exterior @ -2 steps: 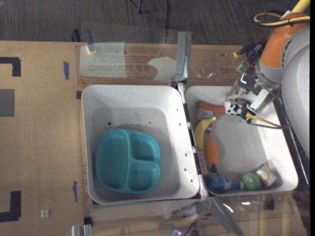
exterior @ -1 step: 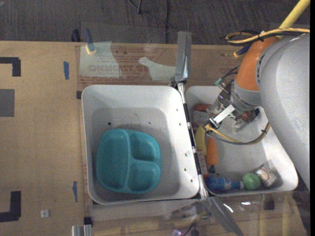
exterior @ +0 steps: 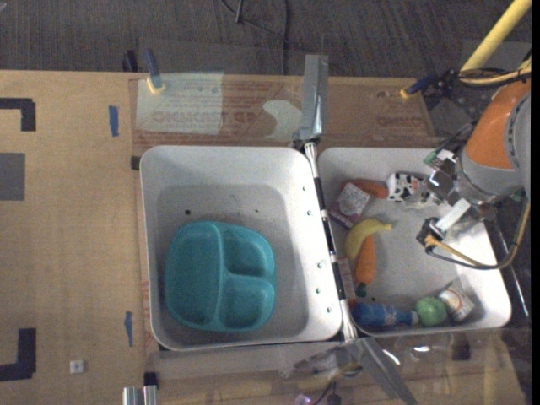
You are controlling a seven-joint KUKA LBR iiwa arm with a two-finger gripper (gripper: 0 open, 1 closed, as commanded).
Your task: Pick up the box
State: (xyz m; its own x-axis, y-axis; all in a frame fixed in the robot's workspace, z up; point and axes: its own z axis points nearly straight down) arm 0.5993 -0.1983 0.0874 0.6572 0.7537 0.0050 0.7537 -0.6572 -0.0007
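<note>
Box [exterior: 352, 199] — red-white, label unreadable — in right bin [exterior: 396, 153]; end effector [exterior: 443, 177] apart, grip state unclear.

Bare bin floor [exterior: 402, 256] lies between the jaws and the banana [exterior: 364, 233]; a toy cow [exterior: 405, 188] stands close beyond them, a green ball [exterior: 431, 311] nearer.

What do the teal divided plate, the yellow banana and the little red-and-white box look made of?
The teal plate: probably moulded plastic, one even colour, soft sheen, rounded compartment ridges. The banana: likely a plastic toy, flat uniform yellow, though real fruit can't be ruled out. The box: looks like printed card, matt, red panel on white; too small to be sure.
</note>
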